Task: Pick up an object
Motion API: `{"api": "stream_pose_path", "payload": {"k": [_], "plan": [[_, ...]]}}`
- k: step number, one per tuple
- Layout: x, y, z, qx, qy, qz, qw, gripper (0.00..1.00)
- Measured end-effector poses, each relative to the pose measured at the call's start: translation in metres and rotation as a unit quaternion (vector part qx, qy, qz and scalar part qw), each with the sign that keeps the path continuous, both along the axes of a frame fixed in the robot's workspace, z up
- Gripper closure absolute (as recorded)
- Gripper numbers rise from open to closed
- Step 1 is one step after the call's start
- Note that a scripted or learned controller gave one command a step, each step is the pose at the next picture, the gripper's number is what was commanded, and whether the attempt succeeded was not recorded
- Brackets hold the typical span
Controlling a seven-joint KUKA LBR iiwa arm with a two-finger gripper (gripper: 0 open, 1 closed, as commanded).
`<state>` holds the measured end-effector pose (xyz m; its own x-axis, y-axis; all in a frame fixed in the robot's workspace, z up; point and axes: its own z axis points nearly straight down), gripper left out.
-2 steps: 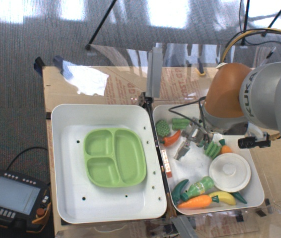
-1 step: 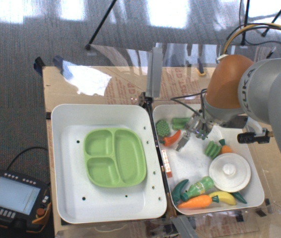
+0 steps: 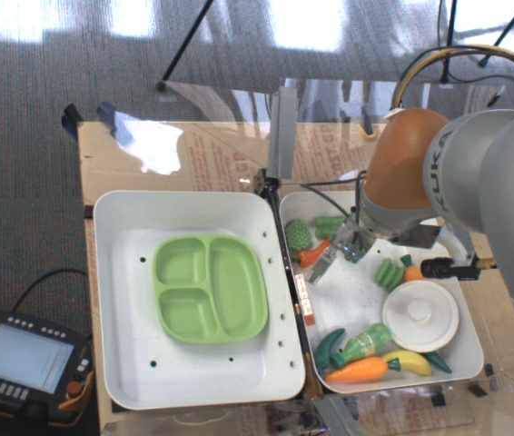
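Camera view: claw (image 3: pixel 334 254) over right bin (image 3: pixel 471 334), spread unclear; arm (image 3: pixel 475 166) lettered "KUKA", partly readable.

a brown wooden bench (image 3: pixel 212 157) holds two white bins side by side, the left bin (image 3: pixel 116 243) and the right bin (image 3: pixel 470 343). a crumpled white sheet (image 3: pixel 157 145) lies near its back left corner.

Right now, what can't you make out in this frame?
- Gripper: too small and blurred in the camera view to tell its state, or whether it touches the toy carrot beside it.
- Toy veg beside the white lid: overlapping, partly hidden.
- Arm: cut off by the right edge.
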<state>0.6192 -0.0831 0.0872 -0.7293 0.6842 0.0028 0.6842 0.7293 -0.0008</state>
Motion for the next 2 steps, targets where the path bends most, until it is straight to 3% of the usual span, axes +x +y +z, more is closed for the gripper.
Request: {"api": "stream_pose_path", "payload": {"k": [1,2], "plan": [[0.001,0.0,0.01,-0.0003,0.0,0.002,1.0,1.0],[-0.018,0.1,0.124,0.0012,-0.008,-0.012,0.9999,1.0]]}}
